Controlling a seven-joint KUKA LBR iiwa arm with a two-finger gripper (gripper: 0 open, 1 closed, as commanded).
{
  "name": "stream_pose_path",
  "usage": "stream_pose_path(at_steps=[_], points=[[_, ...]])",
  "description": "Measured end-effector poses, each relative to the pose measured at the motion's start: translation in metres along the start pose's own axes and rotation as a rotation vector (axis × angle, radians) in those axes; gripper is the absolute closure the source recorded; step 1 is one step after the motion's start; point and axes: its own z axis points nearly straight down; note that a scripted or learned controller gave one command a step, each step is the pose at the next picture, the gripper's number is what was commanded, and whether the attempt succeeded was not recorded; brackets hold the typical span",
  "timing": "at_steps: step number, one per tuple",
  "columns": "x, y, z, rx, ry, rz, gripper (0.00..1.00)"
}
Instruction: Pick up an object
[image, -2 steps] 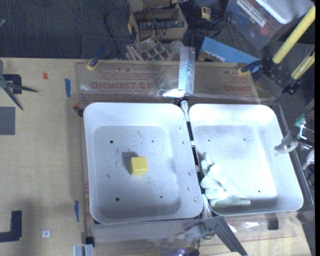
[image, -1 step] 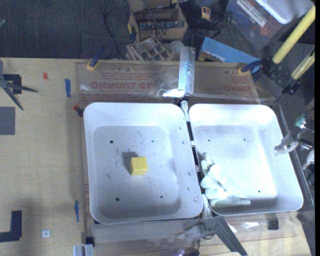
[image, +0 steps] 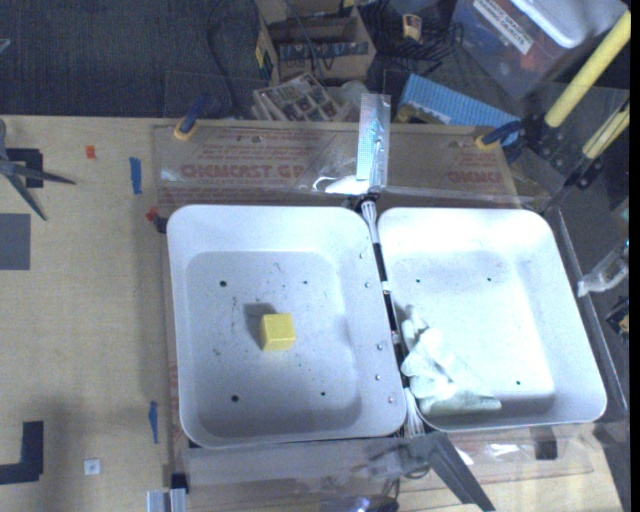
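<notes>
A small yellow cube (image: 278, 331) lies on the floor of the left white bin (image: 200, 240), slightly left of its middle. A crumpled white object (image: 432, 365), cloth or paper, rests in the right white bin (image: 530, 250) against its left wall near the front corner, with a pale greenish flat piece (image: 462, 404) just in front of it.
The two bins sit side by side on a wooden bench, joined at a central divider (image: 380, 290). A clear plastic sheet with red lettering (image: 250, 165) lies behind them. Clamps (image: 190, 125), cables and boxes crowd the back edge.
</notes>
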Motion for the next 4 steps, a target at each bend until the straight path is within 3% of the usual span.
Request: stream_pose_path(at_steps=[1, 2, 3, 4], points=[[0.068, -0.077, 0.023, 0.004, -0.001, 0.366, 0.0], [0.081, -0.091, -0.03, -0.002, 0.0, 0.512, 0.0], [0.1, -0.117, 0.097, 0.003, -0.002, 0.449, 0.0], [0.099, -0.115, 0.091, 0.005, -0.008, 0.453, 1.0]])
